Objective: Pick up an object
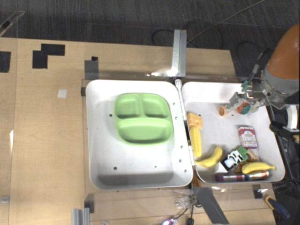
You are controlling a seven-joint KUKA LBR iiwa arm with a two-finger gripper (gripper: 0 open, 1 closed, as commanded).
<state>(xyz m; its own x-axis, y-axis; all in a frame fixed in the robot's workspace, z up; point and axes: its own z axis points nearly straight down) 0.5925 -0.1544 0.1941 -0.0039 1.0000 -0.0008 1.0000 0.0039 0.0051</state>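
My gripper [242, 99] hangs over the far right part of the right bin [211, 93], reaching in from the right edge. A small orange and green object [243, 108] lies right under its tip, and I cannot tell whether they touch. A small tan piece [222, 110] lies just left of it. Nearer the front are a red box [247, 137], a yellow banana [211, 157], a second banana [257, 167], a long yellow piece [196, 142], an orange wedge [195, 121], a black and white object [231, 161] and a dark tube [241, 176].
The left bin [101, 139] holds a green divided plate [143, 117]. A metal post [179, 53] stands behind the seam between the bins. Cables run along the right side by the arm [283, 64].
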